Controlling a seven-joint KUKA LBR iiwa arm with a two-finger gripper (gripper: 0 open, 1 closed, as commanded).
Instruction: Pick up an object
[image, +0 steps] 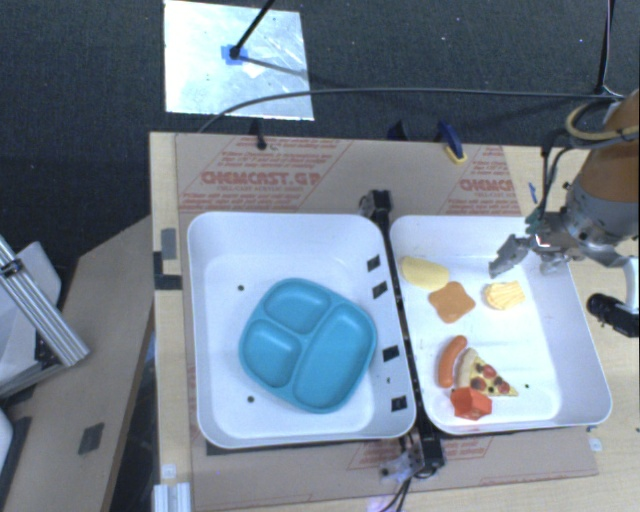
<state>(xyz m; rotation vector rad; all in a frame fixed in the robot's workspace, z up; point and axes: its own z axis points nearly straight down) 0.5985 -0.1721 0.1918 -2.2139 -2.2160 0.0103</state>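
We see the task's things lying in the right bin (590, 395): a pale yellow potato-like piece (425, 271) near the bin's far left corner, an orange square piece (452, 301) just beside it toward the centre, and a ridged yellow piece (504, 295) to the right of that. Nearer the front edge lie a sausage (451, 360), touching a pizza slice (486, 377), and a red piece (471, 403) by the front edge, just under the slice.

The gripper (508, 256) hangs over the far right part of this bin, just above the ridged yellow piece; we see nothing held in it, and we cannot tell how it is set. The arm (605, 195) comes in over the bin's right edge.

The left bin (215, 300) carries a blue divided plate (307, 343), lying tilted toward its front right part.
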